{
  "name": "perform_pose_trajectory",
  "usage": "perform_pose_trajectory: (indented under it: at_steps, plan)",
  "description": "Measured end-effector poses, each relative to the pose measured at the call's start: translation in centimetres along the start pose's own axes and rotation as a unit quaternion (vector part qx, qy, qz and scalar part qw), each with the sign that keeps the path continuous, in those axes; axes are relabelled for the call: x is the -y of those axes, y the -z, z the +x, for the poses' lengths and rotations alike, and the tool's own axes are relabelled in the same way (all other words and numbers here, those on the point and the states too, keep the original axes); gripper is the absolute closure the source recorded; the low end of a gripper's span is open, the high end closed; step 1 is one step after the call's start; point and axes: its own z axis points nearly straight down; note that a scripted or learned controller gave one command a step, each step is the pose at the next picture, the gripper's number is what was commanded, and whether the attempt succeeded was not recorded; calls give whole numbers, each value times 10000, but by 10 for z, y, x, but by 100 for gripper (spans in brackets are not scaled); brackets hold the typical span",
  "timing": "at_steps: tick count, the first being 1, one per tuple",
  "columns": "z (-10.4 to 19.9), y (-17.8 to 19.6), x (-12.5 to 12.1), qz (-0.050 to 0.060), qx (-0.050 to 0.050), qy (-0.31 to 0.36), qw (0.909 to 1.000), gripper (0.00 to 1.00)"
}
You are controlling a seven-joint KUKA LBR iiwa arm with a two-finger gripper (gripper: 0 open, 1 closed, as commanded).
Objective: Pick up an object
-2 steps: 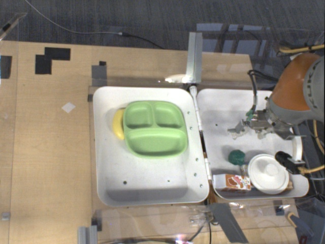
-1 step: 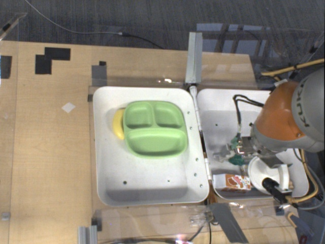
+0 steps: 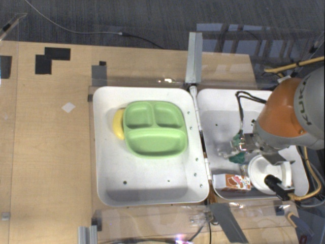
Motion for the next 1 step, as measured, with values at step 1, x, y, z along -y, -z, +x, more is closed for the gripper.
perform_pose_trajectory:
  at_steps: [1]
  plan:
    - [51,118,-23,65,-30,221,9997,100]
